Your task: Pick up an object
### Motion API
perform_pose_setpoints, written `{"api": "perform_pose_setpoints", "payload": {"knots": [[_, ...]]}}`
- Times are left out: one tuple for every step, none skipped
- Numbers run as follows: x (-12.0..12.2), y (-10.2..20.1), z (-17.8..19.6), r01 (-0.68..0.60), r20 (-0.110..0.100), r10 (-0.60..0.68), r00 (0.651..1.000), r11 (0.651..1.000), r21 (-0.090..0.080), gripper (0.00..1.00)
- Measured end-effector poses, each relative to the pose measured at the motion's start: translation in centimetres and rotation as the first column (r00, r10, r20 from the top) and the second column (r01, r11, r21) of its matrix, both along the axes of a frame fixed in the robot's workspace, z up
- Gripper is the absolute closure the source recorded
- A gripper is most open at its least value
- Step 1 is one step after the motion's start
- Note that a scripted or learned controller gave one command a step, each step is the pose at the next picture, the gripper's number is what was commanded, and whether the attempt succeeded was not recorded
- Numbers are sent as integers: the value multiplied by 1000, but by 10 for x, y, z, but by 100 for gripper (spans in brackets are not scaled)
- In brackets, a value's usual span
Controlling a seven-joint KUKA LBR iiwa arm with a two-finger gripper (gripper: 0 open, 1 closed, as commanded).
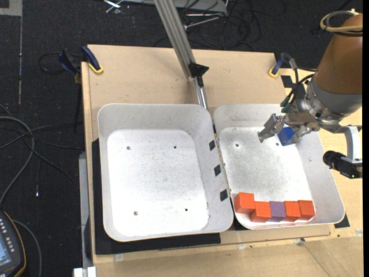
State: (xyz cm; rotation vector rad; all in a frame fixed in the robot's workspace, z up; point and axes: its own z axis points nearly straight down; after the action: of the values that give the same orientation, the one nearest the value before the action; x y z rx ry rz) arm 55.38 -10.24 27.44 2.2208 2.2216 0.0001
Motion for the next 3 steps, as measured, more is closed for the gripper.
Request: {"api": "perform_pose_setpoints", "payload": {"knots": [[54,-40,26,2,6,-2,1000,1000,-3,0],[76,-114,-89,5,-6,-5,1000,1000,-1,0],[127,-121,-167,-3,-1,3,1000,1000,0,0]]}}
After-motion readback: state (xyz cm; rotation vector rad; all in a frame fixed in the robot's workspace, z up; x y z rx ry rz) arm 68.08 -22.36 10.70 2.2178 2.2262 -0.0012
